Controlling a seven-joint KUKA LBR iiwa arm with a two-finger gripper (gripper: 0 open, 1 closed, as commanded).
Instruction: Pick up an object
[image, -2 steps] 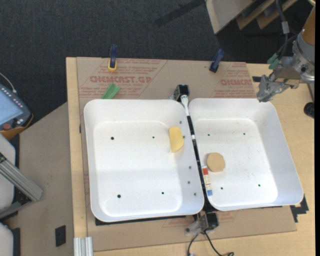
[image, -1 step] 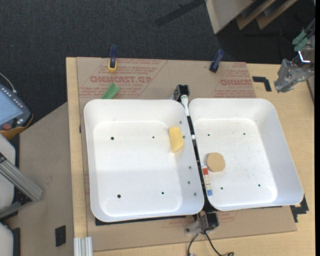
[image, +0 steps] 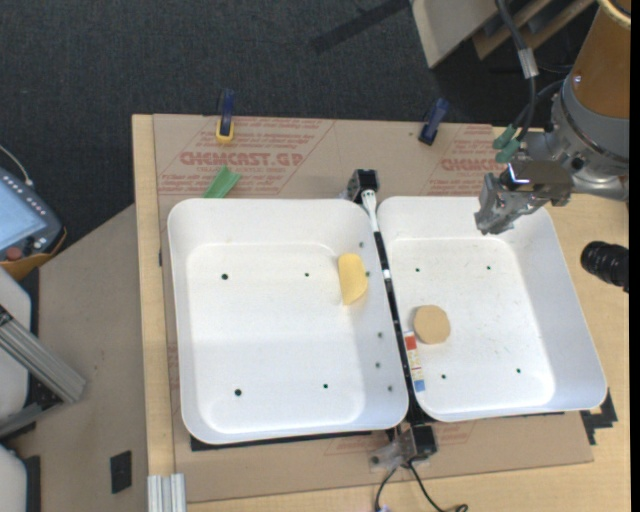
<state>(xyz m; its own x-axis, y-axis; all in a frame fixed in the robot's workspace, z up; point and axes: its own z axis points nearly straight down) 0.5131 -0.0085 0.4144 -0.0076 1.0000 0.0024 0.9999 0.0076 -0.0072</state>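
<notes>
Gripper (image: 494, 217): at 1 o'clock over right bin (image: 560, 300), finger state cannot be told. Tan round disc (image: 432, 325): right bin, 8 o'clock. Yellow wedge (image: 351, 278): left bin (image: 200, 300), 3 o'clock edge.

A robotics lab: clamped cardboard sheet (image: 300, 150) beneath two white bins (image: 190, 330), cabling around.

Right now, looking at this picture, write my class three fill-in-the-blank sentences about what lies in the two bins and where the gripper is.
1. The yellow piece lies in the ____ bin.
2. The round tan disc lies in the ____ bin.
3. The gripper hangs over the right bin's ____ edge, apart from the disc.

Missing words: left; right; far
</notes>
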